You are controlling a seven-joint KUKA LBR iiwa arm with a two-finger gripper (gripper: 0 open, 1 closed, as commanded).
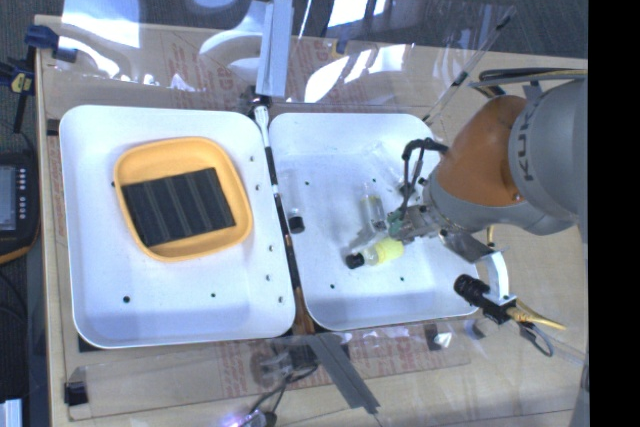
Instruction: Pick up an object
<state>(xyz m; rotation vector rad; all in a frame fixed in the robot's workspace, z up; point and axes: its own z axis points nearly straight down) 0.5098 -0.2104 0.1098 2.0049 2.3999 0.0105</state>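
As arm reaches into right white bin [330, 310], end effector [392, 233] hovers at small yellow-tipped object [380, 253], positioned for pick; grip state unclear.

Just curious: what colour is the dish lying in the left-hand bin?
Yellow-orange, with a dark ribbed panel in its middle. The dish shows clearly in the overhead camera view.

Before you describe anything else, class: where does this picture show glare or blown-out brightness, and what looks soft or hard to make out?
In the camera view: bright window reflections glare on the clear panel behind the bins; the right bin looks washed out; the small yellow object near the gripper is blurry.
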